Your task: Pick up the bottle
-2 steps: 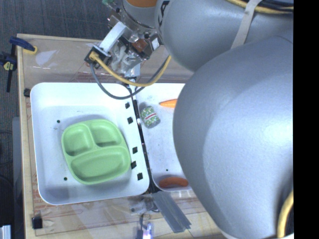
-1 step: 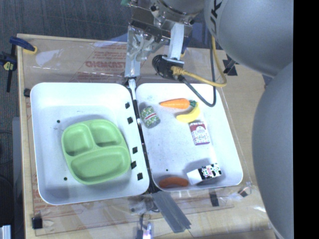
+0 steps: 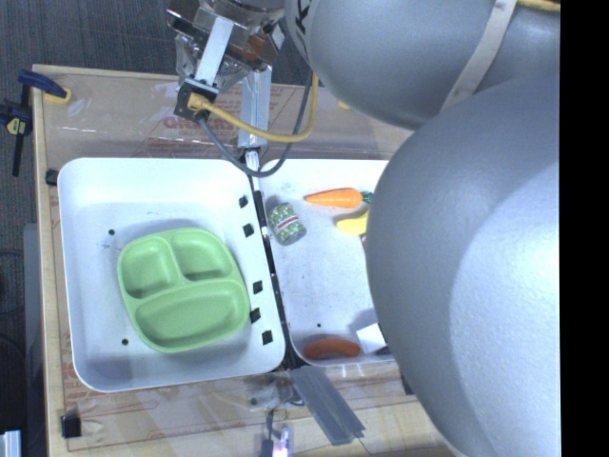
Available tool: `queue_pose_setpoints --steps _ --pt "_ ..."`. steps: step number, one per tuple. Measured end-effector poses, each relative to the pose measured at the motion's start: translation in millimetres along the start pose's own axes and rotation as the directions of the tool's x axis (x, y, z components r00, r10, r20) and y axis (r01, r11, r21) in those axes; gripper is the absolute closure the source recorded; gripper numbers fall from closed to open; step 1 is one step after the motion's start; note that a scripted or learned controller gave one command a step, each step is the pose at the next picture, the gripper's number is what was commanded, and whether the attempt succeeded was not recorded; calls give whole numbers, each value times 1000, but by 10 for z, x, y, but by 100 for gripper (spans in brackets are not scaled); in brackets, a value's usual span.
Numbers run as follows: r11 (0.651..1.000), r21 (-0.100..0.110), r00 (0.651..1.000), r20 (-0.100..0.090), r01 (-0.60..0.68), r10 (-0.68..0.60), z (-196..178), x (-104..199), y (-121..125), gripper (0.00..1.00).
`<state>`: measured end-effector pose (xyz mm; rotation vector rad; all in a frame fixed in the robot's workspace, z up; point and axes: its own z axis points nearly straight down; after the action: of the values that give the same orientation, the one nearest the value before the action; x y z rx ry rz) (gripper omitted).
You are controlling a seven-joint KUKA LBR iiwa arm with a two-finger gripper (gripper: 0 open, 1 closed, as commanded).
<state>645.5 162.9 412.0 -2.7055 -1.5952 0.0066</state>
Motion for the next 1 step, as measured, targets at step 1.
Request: queue_pose_setpoints --steps 1 --pt "992 -2 992 -2 124 -124 -299 -207 -71 100"
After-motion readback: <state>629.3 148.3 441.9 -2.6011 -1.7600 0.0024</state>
